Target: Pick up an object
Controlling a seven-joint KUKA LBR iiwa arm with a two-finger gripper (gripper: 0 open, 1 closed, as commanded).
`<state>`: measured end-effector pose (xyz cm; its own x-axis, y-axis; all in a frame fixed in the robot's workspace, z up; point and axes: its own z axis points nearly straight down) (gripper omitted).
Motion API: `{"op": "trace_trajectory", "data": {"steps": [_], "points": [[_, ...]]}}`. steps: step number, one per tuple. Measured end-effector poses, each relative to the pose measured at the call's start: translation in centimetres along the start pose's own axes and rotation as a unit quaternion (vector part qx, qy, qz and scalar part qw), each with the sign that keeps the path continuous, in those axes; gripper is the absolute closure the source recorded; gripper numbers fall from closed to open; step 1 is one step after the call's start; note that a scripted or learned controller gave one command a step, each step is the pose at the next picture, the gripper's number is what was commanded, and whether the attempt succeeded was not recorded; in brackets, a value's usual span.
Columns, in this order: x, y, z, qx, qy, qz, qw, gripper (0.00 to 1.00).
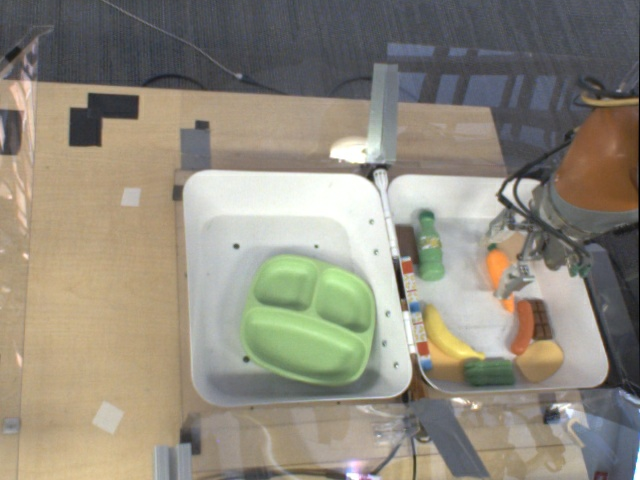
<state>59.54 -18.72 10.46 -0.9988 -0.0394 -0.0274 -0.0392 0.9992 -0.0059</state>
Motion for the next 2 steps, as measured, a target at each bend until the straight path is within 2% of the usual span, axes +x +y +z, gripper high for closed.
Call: {"op": "trace_trajectory", "data": {"steps": [1,2], "points": [[0.5,1.2,1.5,-0.002,0.007,0.002,1.0000,0.00],[0.0,1.3,-0.1,0.000,-0.001,0.000,1.0000,1.00]]}}
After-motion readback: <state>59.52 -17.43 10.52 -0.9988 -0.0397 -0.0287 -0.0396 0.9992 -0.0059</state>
